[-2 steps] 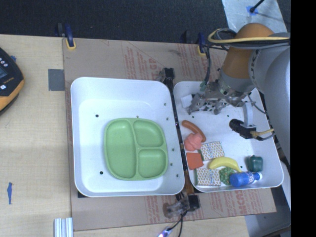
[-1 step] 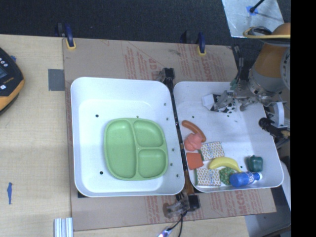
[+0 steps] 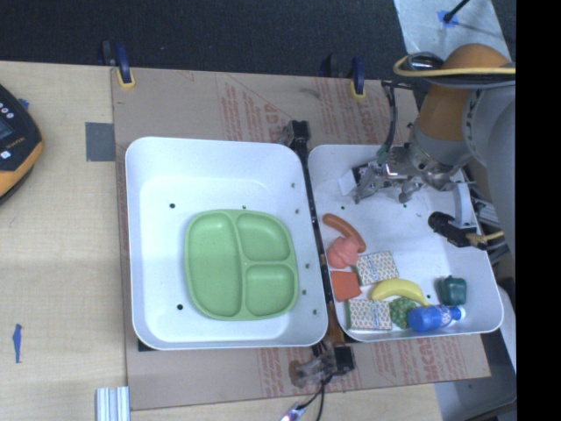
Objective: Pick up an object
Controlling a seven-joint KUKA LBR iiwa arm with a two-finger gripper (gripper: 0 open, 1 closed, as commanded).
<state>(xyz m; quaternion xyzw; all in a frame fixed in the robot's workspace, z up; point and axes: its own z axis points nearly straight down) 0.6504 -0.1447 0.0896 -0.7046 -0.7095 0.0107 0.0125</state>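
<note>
Tray (image 3: 238, 264) in left bin (image 3: 149, 174); banana (image 3: 396, 288) in right bin (image 3: 478, 323).

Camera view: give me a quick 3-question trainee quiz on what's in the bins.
1. True or false: the green divided plate lies in the left bin.
2. Which thing touches the right bin's front wall? A) sausage B) blue bottle C) plate
3. Fill in: the pincer hangs over the ____ part of the right bin.

Key
1. True.
2. B, the blue bottle; the sausage lies mid-bin, left of centre.
3. Back; the banana and the other things lie nearer the front.
</note>
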